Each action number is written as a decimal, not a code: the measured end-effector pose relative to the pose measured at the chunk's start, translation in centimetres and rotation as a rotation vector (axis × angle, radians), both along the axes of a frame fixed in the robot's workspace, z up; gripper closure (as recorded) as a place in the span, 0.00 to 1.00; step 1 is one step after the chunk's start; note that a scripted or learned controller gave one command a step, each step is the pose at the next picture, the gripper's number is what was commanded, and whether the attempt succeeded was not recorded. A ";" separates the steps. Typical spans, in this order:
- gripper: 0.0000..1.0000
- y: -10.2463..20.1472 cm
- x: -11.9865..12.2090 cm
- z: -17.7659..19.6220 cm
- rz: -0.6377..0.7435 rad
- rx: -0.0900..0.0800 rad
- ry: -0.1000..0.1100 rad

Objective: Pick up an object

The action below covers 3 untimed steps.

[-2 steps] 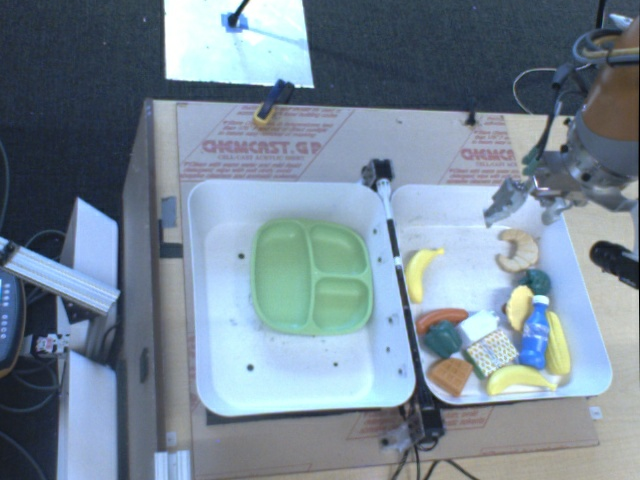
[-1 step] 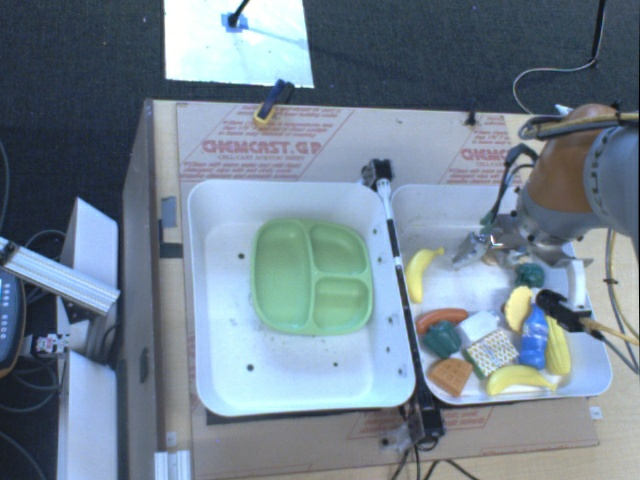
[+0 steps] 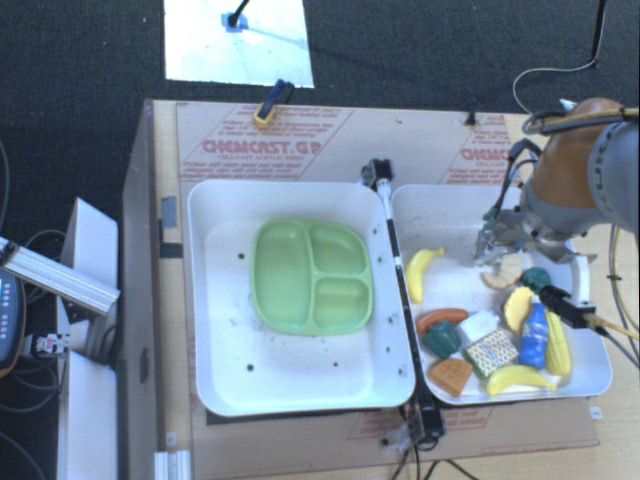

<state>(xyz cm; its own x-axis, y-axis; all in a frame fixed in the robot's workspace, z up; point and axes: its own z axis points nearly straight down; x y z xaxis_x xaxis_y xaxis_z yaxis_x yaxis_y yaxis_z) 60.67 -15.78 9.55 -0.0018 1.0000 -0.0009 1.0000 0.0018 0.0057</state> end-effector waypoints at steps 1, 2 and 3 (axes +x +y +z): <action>0.00 0.0 0.0 0.0 0.000 0.000 0.000; 0.00 6.9 -1.1 -0.9 -0.004 -0.009 -0.001; 0.00 6.8 2.9 -1.0 -0.001 -0.008 0.005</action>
<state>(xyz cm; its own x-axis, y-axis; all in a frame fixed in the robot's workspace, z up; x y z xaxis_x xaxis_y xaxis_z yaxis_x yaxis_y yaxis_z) 63.56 -8.99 8.58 -0.0009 1.0000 -0.0087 1.0000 0.0009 0.0005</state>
